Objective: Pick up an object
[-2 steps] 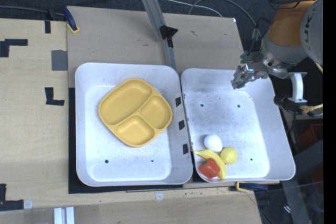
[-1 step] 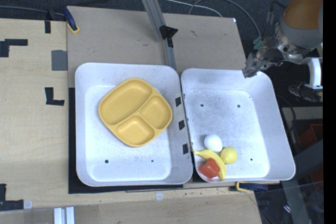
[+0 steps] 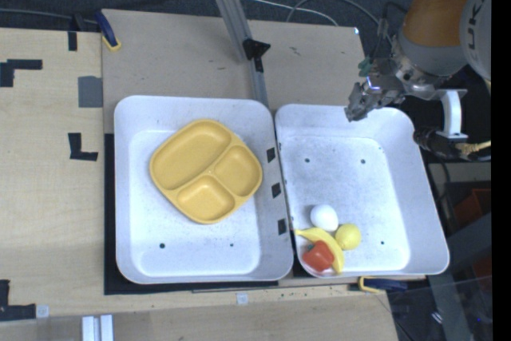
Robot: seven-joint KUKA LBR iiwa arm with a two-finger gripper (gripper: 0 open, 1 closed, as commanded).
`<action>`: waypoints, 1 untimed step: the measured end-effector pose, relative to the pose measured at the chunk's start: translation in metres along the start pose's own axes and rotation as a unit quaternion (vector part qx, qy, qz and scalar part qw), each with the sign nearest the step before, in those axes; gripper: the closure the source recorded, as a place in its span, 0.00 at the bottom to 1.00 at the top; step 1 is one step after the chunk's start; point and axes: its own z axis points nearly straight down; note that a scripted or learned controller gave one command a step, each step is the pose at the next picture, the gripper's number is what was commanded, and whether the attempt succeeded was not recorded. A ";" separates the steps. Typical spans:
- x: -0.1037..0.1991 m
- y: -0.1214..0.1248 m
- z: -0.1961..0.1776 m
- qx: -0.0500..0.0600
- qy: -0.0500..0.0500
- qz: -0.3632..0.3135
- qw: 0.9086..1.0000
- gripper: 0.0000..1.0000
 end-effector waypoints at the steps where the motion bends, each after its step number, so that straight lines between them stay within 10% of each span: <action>1: 0.059 -0.007 0.019 0.001 0.000 -0.001 1.000 1.00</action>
